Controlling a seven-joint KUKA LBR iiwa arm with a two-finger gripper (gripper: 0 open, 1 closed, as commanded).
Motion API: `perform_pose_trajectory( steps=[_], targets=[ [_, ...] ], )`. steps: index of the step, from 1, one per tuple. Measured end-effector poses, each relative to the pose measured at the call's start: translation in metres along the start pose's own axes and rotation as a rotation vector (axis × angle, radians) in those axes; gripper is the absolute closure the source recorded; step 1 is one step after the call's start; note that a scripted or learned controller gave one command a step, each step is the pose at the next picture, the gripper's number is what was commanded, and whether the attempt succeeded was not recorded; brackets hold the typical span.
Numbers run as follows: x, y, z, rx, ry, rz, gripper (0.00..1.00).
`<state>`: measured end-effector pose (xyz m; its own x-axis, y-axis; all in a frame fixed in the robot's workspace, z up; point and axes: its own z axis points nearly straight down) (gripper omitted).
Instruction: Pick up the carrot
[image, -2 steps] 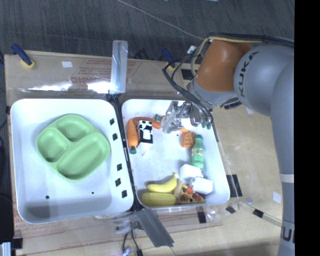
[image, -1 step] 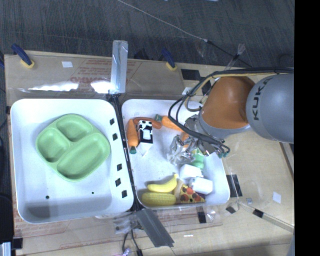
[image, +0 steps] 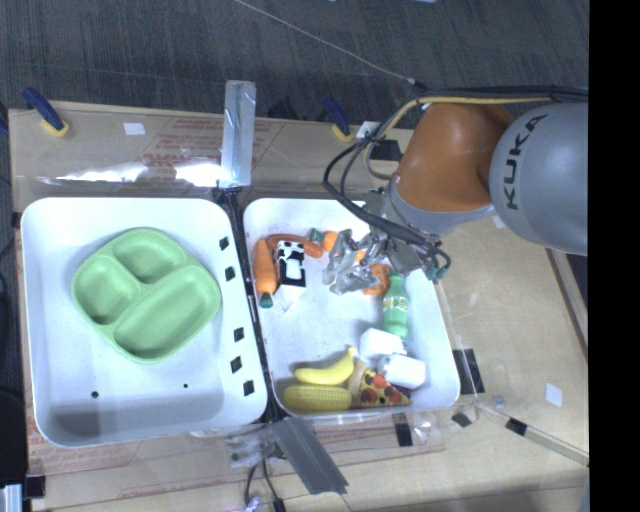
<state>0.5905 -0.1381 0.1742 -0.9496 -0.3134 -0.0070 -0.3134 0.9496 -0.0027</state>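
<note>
Presently hovering, gripper (image: 352, 268) fingers apparently parted, gripping nothing; carrot (image: 264, 268) lying untouched near right bin (image: 330, 325) left wall; pickup pending.

Orange carrot (image: 264, 268) beside a black-and-white patterned block (image: 291, 263). Pale green divided plate (image: 147, 292) in the white left bin (image: 60, 400). Yellow banana (image: 326, 372), yellow corn (image: 318, 398), green bottle (image: 397, 305). Grey arm (image: 545, 175) with an orange band (image: 452, 155). Tan worktop (image: 520, 370).

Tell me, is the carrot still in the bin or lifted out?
In the bin. The carrot lies flat on the right bin's floor, near its left wall, apart from the gripper.
</note>
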Motion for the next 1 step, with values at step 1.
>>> perform_pose_trajectory(
  steps=[1],
  targets=[
    [-0.0133,0.0766,-0.0191,-0.004,0.005,-0.114,1.00]
  ],
)
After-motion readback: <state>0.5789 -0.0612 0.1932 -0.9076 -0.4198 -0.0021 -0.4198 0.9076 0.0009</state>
